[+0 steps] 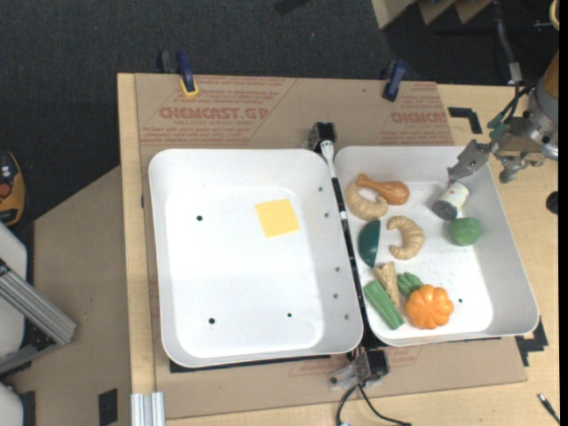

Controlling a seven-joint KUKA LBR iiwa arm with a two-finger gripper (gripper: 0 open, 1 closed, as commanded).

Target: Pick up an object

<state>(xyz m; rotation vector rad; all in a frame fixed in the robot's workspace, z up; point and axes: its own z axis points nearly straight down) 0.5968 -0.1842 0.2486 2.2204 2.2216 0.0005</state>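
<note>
Objects all loose in right bin (510, 264); green ball (464, 231) and small cylinder (450, 201) nearest gripper (479, 156), poised over bin's far edge; jaws' state unreadable; nothing lifted, pick not yet done

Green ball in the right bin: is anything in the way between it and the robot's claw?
Nothing visible blocks it. The gripper hovers above the right bin, and the green ball lies just below it in this view. A small grey-and-white cylinder sits right beside the ball, close enough to get bumped.
</note>
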